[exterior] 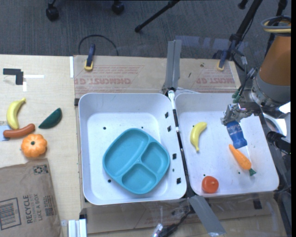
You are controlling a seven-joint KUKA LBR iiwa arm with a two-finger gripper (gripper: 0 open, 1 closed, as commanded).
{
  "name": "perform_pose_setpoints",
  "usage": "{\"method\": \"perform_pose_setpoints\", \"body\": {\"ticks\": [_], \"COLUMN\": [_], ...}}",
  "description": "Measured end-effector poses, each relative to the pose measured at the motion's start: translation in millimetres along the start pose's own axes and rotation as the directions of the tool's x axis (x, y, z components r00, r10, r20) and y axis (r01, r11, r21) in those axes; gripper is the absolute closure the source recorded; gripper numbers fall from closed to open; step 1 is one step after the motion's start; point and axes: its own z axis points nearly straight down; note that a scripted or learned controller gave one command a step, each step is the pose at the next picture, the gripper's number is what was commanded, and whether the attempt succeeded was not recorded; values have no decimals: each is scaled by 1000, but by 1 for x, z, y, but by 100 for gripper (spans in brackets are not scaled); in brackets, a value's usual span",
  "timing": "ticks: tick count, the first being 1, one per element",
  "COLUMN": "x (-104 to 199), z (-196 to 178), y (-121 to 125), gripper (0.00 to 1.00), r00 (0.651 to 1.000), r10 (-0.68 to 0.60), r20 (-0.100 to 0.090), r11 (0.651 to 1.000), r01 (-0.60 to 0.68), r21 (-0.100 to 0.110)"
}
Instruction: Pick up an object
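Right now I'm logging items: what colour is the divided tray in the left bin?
Light blue tray, camera view.

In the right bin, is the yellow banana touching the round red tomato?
Apart. The camera view shows the yellow banana lying near the bin's upper left and the round red tomato near its front edge, with bare white bin floor plainly between them.

We take this for a robotics lab rather than a home or a shop. Two shallow white plastic bins (88,152) sit side by side on brown printed cardboard sheets (125,76) held down by blue-handled spring clamps (89,59). We see black tripod legs (159,14) and black chair castors (52,10) on grey office carpet (27,32). Beside the bins lie plastic toy foods: a yellow banana (14,112), a small orange pumpkin (33,145).
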Motion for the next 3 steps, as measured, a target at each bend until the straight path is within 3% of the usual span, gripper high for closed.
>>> {"method": "perform_pose_setpoints", "body": {"ticks": [1,2,3], "x": [0,37,-26], "z": [0,77,156], "y": [0,38,-27], "gripper": [0,0,0], "r00": [1000,1000,996], "r10": [0,9,-92], "r20": [0,-1,-3], "r11": [1000,1000,996], "r01": [0,-9,92], "r21": [1,2,1]}}
